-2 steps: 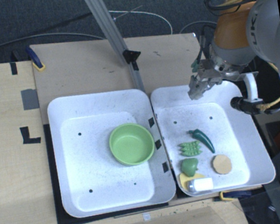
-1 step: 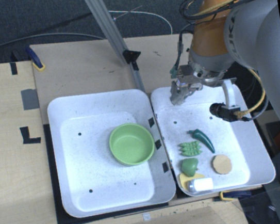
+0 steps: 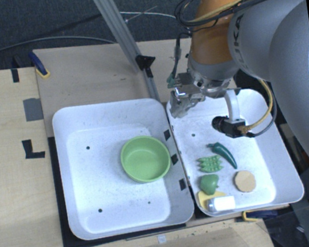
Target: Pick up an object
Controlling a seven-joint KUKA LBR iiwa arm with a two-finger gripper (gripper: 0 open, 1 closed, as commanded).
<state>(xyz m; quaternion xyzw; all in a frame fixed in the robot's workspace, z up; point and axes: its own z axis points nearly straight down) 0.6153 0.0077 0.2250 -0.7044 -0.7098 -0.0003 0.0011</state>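
Note:
The right bin (image 3: 259, 133) holds several small items near its front: a dark green pepper (image 3: 223, 153), a light green ridged piece (image 3: 209, 164), a green rounded piece (image 3: 209, 184), a tan round disc (image 3: 245, 181) and a yellow and white item (image 3: 218, 202) at the front edge. A green bowl (image 3: 145, 159) sits in the left bin (image 3: 90, 158). My gripper (image 3: 184, 104) hangs over the back left corner of the right bin, under the orange-banded wrist (image 3: 215, 22), well behind the items. Nothing shows between its metal tips.
A slanted grey pole (image 3: 124, 38) runs down to the divide between the bins. The arm's grey bulk (image 3: 290, 71) covers the right side of the view. A black cable fitting (image 3: 228, 125) hangs over the right bin's middle. Wooden bench surrounds the bins.

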